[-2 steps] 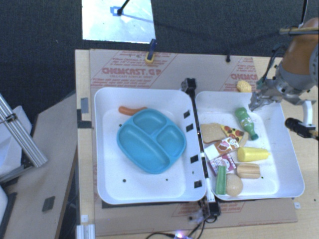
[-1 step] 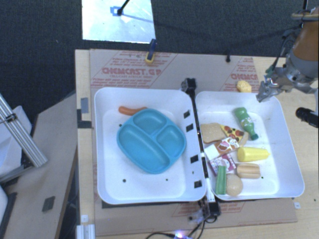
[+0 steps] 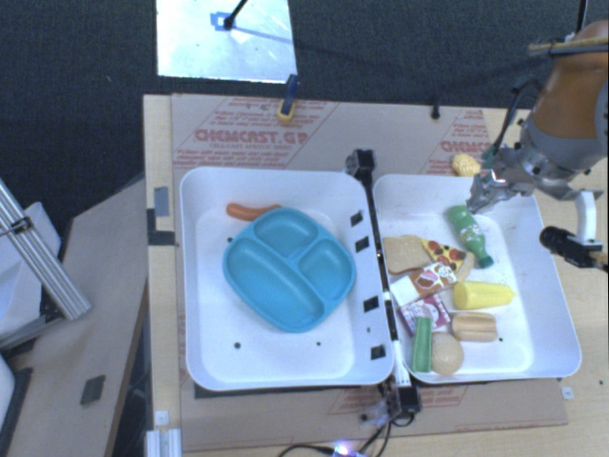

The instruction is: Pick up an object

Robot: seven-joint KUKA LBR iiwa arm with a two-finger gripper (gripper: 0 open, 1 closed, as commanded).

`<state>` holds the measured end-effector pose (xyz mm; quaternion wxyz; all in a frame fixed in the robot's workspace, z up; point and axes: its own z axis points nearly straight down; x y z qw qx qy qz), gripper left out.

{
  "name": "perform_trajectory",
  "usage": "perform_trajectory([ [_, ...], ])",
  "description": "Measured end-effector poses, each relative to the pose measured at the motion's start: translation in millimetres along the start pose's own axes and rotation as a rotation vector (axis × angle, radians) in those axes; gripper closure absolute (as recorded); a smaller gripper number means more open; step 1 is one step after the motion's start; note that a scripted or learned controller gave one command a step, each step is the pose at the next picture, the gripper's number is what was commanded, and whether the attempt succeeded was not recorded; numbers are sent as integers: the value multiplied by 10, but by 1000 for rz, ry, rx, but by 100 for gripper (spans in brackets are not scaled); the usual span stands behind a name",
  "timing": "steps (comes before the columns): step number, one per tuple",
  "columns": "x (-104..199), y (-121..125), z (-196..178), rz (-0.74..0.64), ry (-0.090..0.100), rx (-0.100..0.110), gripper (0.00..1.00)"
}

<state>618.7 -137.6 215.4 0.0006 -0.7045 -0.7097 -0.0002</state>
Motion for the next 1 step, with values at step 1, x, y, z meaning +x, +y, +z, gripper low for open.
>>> perform_trajectory([
  [1, 447, -162, -116, -1, 1, -1, 100],
])
